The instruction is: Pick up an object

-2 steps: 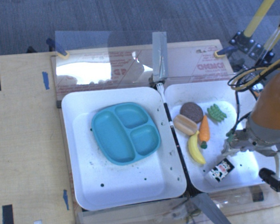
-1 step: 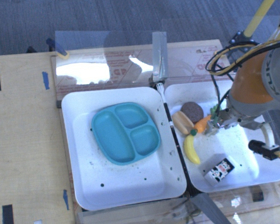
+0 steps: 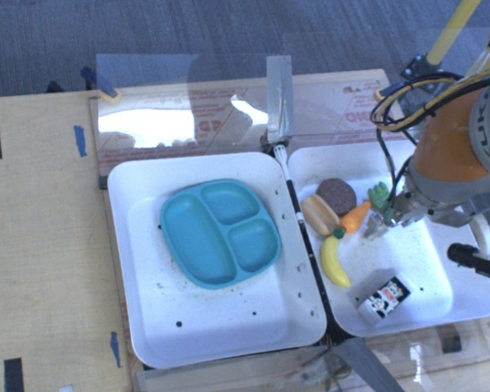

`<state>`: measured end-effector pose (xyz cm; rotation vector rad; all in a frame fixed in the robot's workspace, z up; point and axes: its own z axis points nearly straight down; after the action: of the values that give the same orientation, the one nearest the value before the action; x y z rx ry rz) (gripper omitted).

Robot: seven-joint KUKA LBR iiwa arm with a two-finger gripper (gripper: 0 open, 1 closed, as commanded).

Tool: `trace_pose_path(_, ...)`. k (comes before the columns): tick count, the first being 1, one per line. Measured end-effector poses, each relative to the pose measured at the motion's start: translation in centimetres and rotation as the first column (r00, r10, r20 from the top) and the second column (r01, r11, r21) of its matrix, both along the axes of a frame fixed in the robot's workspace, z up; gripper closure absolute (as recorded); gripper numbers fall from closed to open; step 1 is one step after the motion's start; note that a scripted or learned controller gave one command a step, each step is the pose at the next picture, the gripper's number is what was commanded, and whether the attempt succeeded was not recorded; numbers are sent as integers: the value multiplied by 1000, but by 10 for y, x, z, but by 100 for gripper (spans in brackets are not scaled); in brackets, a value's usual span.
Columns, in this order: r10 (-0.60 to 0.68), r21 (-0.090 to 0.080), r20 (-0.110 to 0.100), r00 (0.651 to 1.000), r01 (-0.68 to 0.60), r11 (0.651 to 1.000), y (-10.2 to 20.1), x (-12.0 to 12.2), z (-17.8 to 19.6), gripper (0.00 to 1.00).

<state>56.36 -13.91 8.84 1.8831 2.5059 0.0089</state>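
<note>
Hand [image 3: 377, 224] low in right bin [image 3: 470, 294], beside carrot [image 3: 356, 216]; grip state cannot be told. Centre your descent over one item.

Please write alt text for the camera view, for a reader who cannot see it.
A grey and orange robot arm reaches from the right into the right white bin, its gripper beside a carrot, near a banana, bread roll, brown disc and small carton. The left bin holds a blue divided plate.

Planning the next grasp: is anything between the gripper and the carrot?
Nothing visible. The gripper sits right beside the carrot in the right bin; the banana lies lower, off that line.
</note>
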Motion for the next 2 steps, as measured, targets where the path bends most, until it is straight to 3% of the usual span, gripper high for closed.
trace_pose_path(1, 28, 1, -6, 1000, -28, 1000, 29, -20, 34, 100)
trace_pose_path(2, 166, -3, -2, 986, -166, 986, 39, 57, 0, 100)
